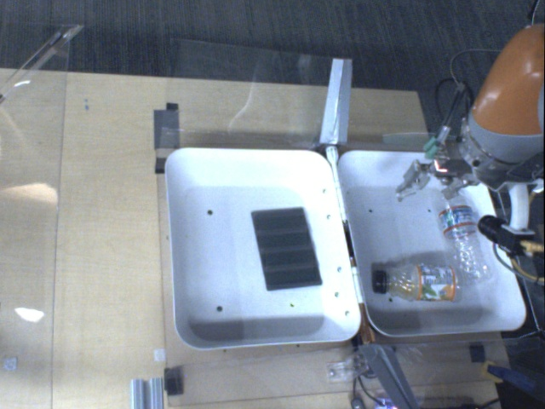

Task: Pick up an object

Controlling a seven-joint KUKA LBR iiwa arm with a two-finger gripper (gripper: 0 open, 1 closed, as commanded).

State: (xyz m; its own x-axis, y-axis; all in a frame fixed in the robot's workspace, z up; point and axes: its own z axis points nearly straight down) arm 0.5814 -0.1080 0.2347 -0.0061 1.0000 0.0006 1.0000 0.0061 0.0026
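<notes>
My gripper (423, 175) hung over the far part of the right bin (375, 309), with the orange band (511, 83) of my arm behind it toward the right edge of the view. The two fingers (410, 182) were spread apart and nothing lay between them; they pointed out toward the bin's middle wall. I could not tell whether the tips touched the bin floor or stood just above it. Nearest to my gripper was a clear plastic water bottle (464, 239) with a blue and white label, lying on the floor of the same bin, just beside and on the near side of my wrist, its length running away from the fingers toward the bin's front right corner. Beyond it, nearer the front wall, lay a second bottle (417, 283) on its side, filled with amber liquid, with a dark cap pointing toward the middle wall and a green and orange label; its far end was close to the water bottle, though I could not tell if they touched. Well apart from my gripper, across the middle wall, the left bin (196, 313) held a flat black ribbed block (286, 247) near its centre, set at a slight angle.
</notes>
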